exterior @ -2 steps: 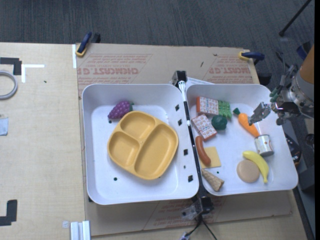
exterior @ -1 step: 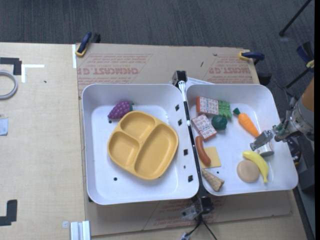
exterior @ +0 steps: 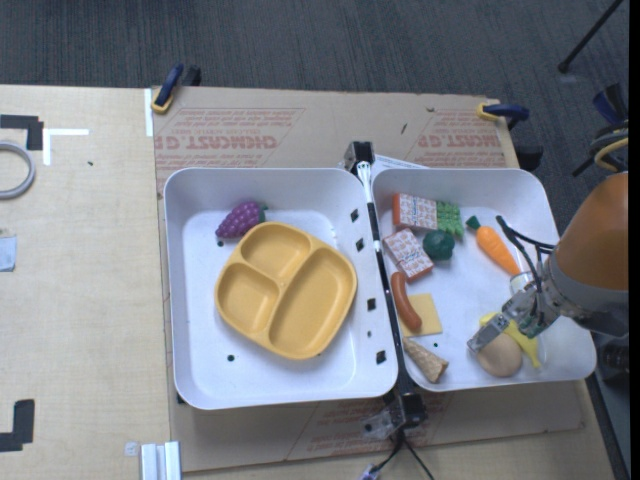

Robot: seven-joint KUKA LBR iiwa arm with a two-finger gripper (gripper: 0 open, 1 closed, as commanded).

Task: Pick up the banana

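I see the claw (exterior: 503, 326) low in the right bin (exterior: 530, 200), at about 4 o'clock of that bin, close to its right wall and near its front rim. Whether it is spread or pressed together I cannot tell. The banana (exterior: 522, 340) lies directly under it as yellow slivers, mostly covered by the claw and touching a tan rounded item (exterior: 500, 358) whose identity I cannot make out. Open floor in this bin remains at its centre, between the cheese slice (exterior: 427, 314) and the claw; a carrot (exterior: 495, 249) sits at 1 o'clock, a sausage (exterior: 405, 301) along the left wall, a bread wedge (exterior: 425, 359) at 7 o'clock. Printed blocks (exterior: 415, 212) and a dark green item (exterior: 438, 246) crowd 11 o'clock. The left bin (exterior: 185, 298) holds a yellow divided plate (exterior: 286, 289) and purple grapes (exterior: 239, 219) at 10 o'clock. Both bins rest on cardboard (exterior: 260, 133) over the tabletop (exterior: 80, 288); grey carpet (exterior: 320, 28) lies beyond. The arm (exterior: 605, 238) is cut off at the right.
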